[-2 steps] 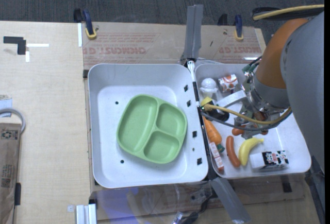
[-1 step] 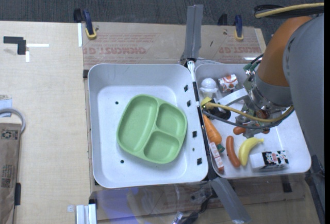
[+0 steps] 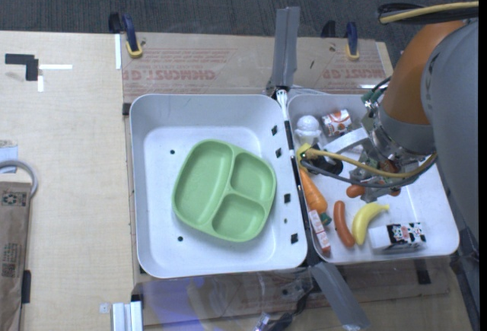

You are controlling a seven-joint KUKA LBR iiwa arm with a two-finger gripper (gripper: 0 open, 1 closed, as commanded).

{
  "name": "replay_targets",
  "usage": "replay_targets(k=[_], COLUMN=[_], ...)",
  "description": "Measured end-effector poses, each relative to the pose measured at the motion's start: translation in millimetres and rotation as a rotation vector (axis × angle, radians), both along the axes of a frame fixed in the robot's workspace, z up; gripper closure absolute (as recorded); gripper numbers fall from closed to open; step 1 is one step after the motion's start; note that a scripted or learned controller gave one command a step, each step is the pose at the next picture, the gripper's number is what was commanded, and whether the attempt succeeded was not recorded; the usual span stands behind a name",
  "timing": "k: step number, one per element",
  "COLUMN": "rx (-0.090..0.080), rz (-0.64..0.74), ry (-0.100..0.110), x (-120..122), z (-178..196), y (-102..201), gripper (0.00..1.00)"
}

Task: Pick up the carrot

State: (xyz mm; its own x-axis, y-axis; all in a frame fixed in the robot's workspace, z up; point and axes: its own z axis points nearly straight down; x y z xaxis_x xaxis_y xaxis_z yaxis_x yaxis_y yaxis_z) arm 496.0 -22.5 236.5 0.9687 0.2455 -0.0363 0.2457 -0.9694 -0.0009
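The carrot (image 3: pixel 313 191) lies in the right-hand bin (image 3: pixel 437 246), close against its left wall, pointing roughly from the bin's far end toward the near end, with nothing gripping it. Just below it, at the near end of that wall, lies a small bottle (image 3: pixel 320 233) with a red label. To the right of the carrot lies a reddish sausage (image 3: pixel 344 224), and beside that a yellow banana (image 3: pixel 366 218), curved and lying flat. Further right, near the bin's front corner, sits a small black-and-white carton (image 3: pixel 404 233). At the far end of the bin stand a white rounded object (image 3: pixel 307 125) and a small can (image 3: pixel 335 122) with a red and white label, side by side. The gripper (image 3: pixel 377 170) hangs over the middle of this bin, to the right of the carrot and apart from it; cables and the wrist crowd it, so whether it is parted or closed cannot be told. The grey arm (image 3: pixel 449 101) with its orange band enters from the right. The left-hand bin (image 3: pixel 152 132) holds a green divided plate (image 3: pixel 224 190), set at a tilt to the bin's sides. Both bins rest on a pale wooden bench (image 3: pixel 68 139).
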Motion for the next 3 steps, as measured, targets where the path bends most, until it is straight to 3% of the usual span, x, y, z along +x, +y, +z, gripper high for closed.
replay_targets(k=[2, 3], rx=[-0.003, 0.006], rz=[0.008, -0.036], ry=[0.011, -0.031], x=[0, 40], z=[15, -11], y=[-1, 55], gripper=[1.0, 1.0])
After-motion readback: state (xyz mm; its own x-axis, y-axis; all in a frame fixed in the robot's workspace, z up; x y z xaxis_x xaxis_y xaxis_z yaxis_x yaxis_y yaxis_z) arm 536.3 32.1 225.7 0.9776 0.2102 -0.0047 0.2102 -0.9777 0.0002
